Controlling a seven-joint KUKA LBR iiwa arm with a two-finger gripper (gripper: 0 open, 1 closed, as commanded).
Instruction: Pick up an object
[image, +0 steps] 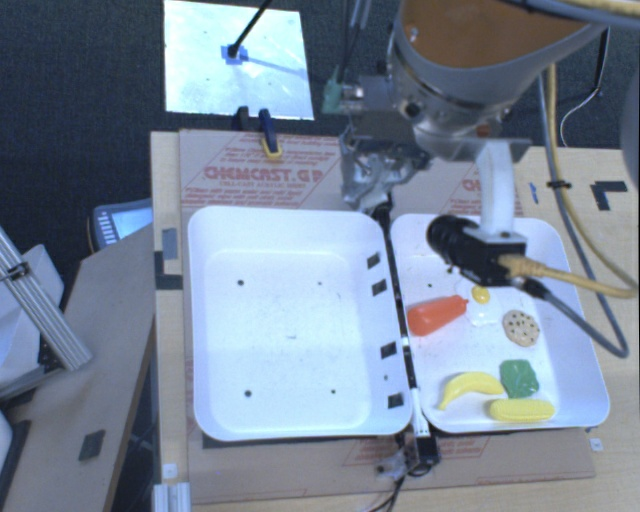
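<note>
Arm (470, 50) up top; carrot (436, 315) well below-right of gripper (375, 190).

Two white bins (290, 225) sit on brown cardboard (300, 170) printed with red lettering, the right one holding an orange carrot (436, 315), a tan speckled cookie (520, 327), a yellow banana (470, 387), a green piece (519, 376) and a yellow piece (521, 409).
</note>
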